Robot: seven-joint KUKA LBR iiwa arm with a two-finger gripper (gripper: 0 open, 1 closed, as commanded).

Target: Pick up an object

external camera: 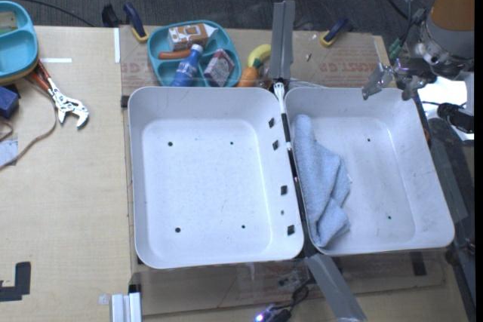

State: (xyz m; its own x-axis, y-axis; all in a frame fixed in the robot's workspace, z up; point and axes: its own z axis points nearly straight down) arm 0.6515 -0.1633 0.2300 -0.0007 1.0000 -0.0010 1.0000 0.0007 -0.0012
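Soft, crumpled pale-blue cloth [321, 188] lies along left wall of right bin [423, 234], smooth white plastic with rounded corners. Left bin [143, 237] alongside. Beyond, metal gripper [392, 83] hovers over right bin's far rim, fingers spread, nothing between them.

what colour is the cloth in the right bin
Pale blue-grey, seen in the camera view: the cloth lies crumpled.

One fixed camera looks down at a slant from above the counter [60, 192], far enough back to frame both white bins [151, 162] side by side, with dark floor beyond.
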